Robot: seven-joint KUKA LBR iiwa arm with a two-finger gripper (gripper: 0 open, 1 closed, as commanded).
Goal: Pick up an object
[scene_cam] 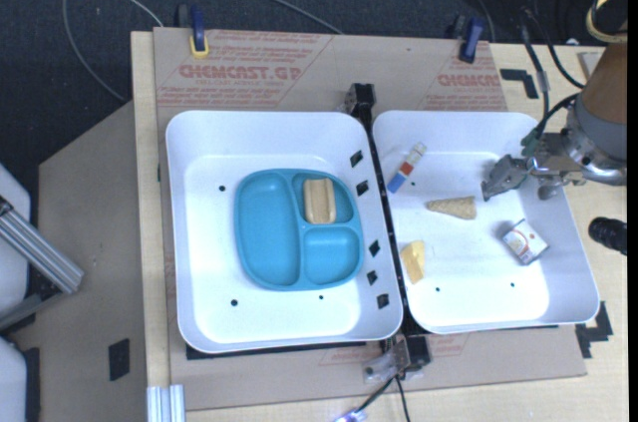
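Nearest the camera, in the right bin (558, 305), there's a yellow cheese-looking block (413, 262) sitting close to the divider between the two bins, and further right a small white and grey wrapped packet (524, 242) lying at a tilt. A bit further back, about mid-bin, is a pale tan wedge (453, 208), flat on the floor of the bin. Just right of and behind that wedge hangs the end effector (505, 178), over the bin with nothing between its fingers; honestly can't tell if they're spread or closed from this angle. Behind the wedge toward the divider is a little red, white and blue tube (405, 169). The left bin (199, 240) has a blue divided tray (269, 230) with a tan block (319, 201) in its back right compartment. My guess: the wedge is the closest target, looks light and rigid, probably toy food, so pinch it across the narrow sides since it's low and could slide.
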